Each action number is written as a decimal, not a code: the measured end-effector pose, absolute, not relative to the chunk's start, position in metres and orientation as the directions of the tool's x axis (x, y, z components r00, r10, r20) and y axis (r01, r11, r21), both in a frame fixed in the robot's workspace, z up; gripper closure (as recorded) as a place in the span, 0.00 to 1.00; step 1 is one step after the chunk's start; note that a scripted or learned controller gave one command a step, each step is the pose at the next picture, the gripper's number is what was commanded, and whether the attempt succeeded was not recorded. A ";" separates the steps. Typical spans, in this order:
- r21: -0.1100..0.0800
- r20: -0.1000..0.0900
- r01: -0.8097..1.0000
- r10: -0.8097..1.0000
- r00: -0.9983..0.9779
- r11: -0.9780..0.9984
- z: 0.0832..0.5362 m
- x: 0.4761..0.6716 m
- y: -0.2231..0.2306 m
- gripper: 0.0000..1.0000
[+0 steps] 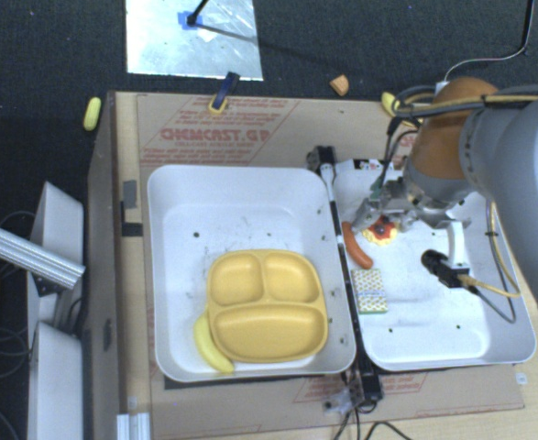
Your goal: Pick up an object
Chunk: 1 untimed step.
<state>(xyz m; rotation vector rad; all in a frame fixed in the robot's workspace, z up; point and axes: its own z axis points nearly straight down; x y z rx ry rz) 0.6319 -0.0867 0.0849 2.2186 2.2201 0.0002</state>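
A: Where is the claw (385, 220)?

B: Low in the right bin (488, 337), near its left wall and toward the far end, directly over a small orange-and-yellow object (379, 234). Whether it is released or clenched, I cannot tell; the wrist hides that part.

A: So is anything held?

B: Nothing I can confirm. The small object lies on the bin floor at the claw's tip, and a red-orange sausage (357, 247) lies just beside it, running along the left wall.

A: What could go wrong?

B: I judge the crowding the main risk. The sausage is so near that closing could nudge it or pinch both things, and the wall leaves little room on that side.

A: Anything else nearby?

B: A checked block (370, 291) sits further toward the near edge. In the left bin (172, 246), a yellow divided tray (267, 304) with a banana (210, 346) at its near left corner lies well apart.
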 end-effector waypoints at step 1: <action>0.001 0.000 1.000 1.000 -0.002 0.002 0.098 0.633 -0.086 1.00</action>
